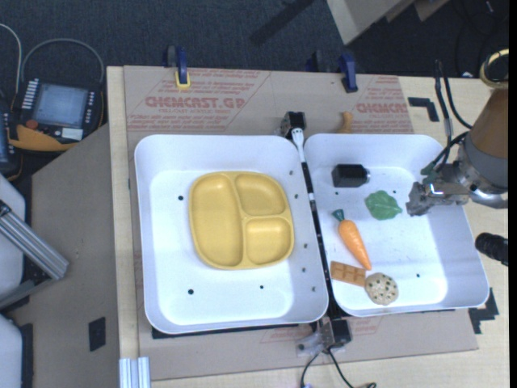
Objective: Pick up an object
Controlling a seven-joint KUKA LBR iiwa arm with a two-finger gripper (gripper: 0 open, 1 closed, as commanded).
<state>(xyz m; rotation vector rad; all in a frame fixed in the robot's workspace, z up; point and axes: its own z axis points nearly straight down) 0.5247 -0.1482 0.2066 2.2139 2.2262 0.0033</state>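
The tool hangs low over the right bin, just beside the green lettuce leaf — likely lining up on it. Its opening cannot be told. The toy carrot, cracker and cookie lie nearer the front.

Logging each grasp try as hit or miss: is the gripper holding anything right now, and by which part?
Nothing is held. The gripper hovers over the right bin, just right of the green leaf, with nothing between its fingers.
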